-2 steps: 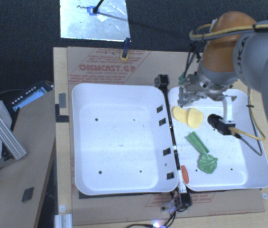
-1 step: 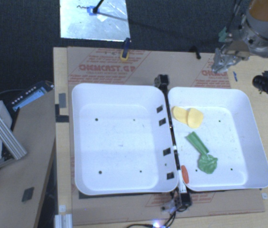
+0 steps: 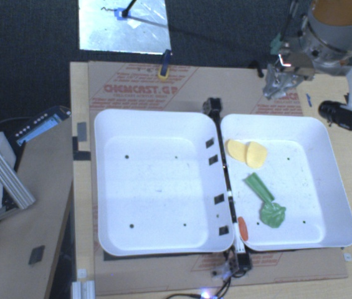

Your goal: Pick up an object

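- Camera view: the gripper (image 3: 280, 85) hangs at about one o'clock, beyond the far rim of the right bin (image 3: 334, 167); whether it is released or clenched cannot be told, and nothing is seen in it.
- Red print on the cardboard sheet (image 3: 182, 83) reads roughly "CHEMCAST GP".
- A green toy (image 3: 266, 200) lies in the right bin, long axis from eleven to five o'clock, leafy end nearest.
- A yellow piece (image 3: 248, 152) lies just beyond it.
- An orange piece (image 3: 243, 228) rests on the divider between the bins, beside the left bin (image 3: 110, 185).

The left bin (image 3: 157, 179) offers open floor from wall to wall. In the right bin (image 3: 313, 185), a yellow piece (image 3: 248, 153), green toy (image 3: 266, 201) and small orange piece (image 3: 243, 228) crowd the divider side; its counter-edge half lies free.
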Tool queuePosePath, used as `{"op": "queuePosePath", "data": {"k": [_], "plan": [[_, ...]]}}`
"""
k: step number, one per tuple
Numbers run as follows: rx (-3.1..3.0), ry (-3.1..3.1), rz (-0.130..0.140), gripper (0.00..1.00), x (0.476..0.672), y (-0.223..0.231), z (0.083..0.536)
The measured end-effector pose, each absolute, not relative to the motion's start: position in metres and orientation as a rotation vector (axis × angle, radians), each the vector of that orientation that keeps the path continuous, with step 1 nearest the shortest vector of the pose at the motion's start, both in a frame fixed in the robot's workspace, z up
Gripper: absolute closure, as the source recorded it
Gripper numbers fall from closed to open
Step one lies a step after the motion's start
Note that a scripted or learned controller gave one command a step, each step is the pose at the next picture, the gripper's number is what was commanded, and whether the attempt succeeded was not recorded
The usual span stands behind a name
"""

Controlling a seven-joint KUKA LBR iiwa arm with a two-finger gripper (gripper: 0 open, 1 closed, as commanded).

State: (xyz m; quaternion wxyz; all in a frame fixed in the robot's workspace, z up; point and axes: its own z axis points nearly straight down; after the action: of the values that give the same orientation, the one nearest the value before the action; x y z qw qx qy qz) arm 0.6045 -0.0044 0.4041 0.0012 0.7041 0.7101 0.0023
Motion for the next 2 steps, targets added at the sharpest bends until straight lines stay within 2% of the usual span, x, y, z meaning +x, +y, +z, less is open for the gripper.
{"op": "queuePosePath", "data": {"k": [1,2], "plan": [[2.213,2.236,0.000,1.00,0.502,0.043,0.395],[2.204,2.233,0.019,1.00,0.486,0.118,0.485]]}}
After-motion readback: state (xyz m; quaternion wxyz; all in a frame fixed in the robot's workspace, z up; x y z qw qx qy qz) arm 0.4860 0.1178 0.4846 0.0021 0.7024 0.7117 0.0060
